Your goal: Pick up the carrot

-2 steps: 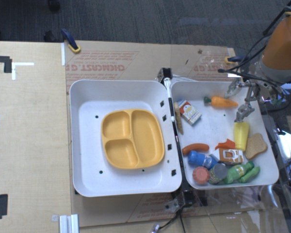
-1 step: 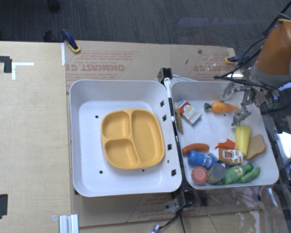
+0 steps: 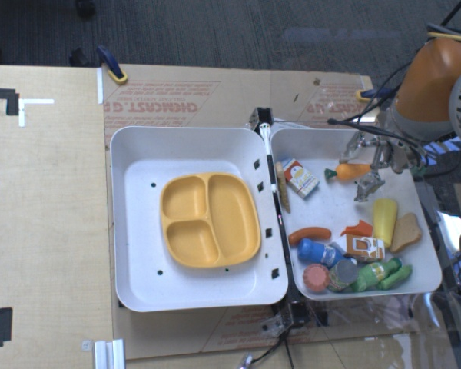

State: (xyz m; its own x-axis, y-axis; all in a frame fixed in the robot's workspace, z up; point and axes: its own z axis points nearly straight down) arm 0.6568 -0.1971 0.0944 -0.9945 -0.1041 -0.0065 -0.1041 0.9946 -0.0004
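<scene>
The carrot [image 3: 350,171], orange with a green stub at its left end, lies in the upper part of the right bin [image 3: 323,148]. My gripper [image 3: 361,166] hangs over the carrot's right end, coming in from the right under the orange-banded wrist. It looks open: one finger [image 3: 354,145] shows on the far side of the carrot and the other finger [image 3: 367,185] on the near side. The carrot sits in the gap between them, and no pad visibly presses on it. Its right end is hidden under the gripper.
The right bin also holds a small carton [image 3: 300,179], a sausage [image 3: 311,235], a yellow piece [image 3: 384,220], a bread slice [image 3: 406,233], a blue can [image 3: 319,250] and green items [image 3: 382,275]. A yellow divided plate [image 3: 210,220] lies in the left bin [image 3: 138,206].
</scene>
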